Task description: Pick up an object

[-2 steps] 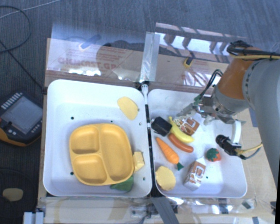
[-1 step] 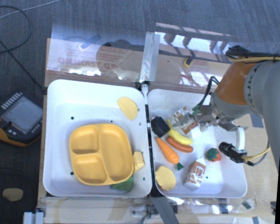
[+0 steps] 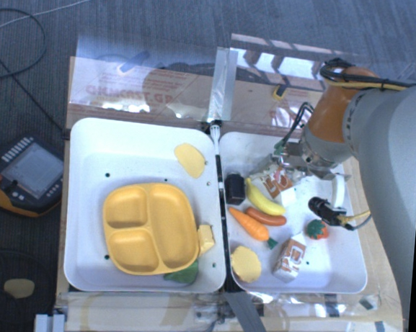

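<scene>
The grey arm (image 3: 392, 134) looms large at the right, closest to the lens, orange band (image 3: 334, 111) bending down into the right bin (image 3: 343, 278). The gripper (image 3: 288, 165) sits low over a small brown-and-white packet (image 3: 275, 183); whether it's grasping, I cannot tell. Just beside: banana (image 3: 263, 200), sausage (image 3: 265, 218), carrot (image 3: 248, 224). Over in the left bin (image 3: 83, 187), a yellow divided plate (image 3: 150, 227).

This is a robotics lab: a grey industrial arm (image 3: 386, 119) reaches over two white bins (image 3: 77, 208) of toy food, a teach pendant (image 3: 19, 174) lies on grey carpet (image 3: 99, 0), and cables (image 3: 16, 44) trail nearby.
</scene>
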Motion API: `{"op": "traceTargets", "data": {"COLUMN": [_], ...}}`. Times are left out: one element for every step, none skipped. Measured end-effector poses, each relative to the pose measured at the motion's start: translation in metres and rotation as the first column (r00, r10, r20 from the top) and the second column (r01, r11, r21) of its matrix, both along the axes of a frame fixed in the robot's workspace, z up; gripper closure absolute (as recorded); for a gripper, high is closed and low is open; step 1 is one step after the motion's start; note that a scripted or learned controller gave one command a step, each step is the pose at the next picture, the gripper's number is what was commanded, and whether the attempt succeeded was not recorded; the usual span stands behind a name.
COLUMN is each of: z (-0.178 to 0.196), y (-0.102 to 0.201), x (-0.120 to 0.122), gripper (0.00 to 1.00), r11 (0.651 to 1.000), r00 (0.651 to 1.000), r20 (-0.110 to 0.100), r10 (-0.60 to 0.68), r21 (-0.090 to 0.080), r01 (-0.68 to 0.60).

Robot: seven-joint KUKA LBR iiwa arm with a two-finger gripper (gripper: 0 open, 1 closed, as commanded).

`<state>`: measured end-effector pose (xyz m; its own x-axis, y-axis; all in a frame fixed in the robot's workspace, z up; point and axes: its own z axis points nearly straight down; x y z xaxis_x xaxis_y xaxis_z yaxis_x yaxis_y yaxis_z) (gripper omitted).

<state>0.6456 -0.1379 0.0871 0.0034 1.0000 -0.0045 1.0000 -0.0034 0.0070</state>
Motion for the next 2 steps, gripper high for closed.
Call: {"op": "traceTargets", "data": {"z": [0.008,0.092], "y": [-0.001,0.05], "x": [0.001,0.023], "gripper": [1.0,1.0], "r11": [1.0,1.0], "r00": [1.0,1.0], "r20": [0.002,-0.011], "r10": [-0.001,-0.027], "r21": [-0.004,0.002], "r01": [0.001,0.027]}}
